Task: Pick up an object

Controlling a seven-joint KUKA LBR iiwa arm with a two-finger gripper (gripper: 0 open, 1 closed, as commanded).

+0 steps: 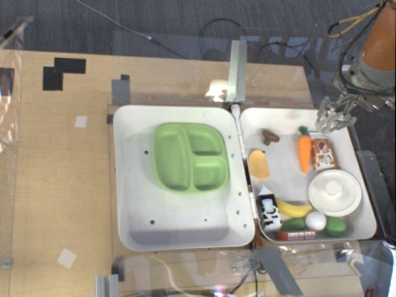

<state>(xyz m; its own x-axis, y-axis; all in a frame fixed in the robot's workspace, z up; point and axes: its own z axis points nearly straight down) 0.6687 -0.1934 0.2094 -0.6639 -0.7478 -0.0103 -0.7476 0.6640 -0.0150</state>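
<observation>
Metal two-finger gripper (334, 117) hovers at the right white bin's (281, 166) far right corner, grasping nothing; finger gap, cannot tell. Orange plastic carrot (304, 151) lies just leftward, long axis running far-to-near.

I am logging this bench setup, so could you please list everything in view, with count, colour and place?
shallow plastic bin: two, white, side by side on the bench
three-compartment plastic tray: one, green, left bin
toy carrot: one, orange, right bin
small carton: one, orange and white, beside the carrot
round lidded bowl: one, white, right bin
toy banana: one, yellow, near edge
small lump: one, brown, far side
rounded slab: one, pale yellow, by the divider
hand: one, metallic, over the right bin's far right corner
</observation>
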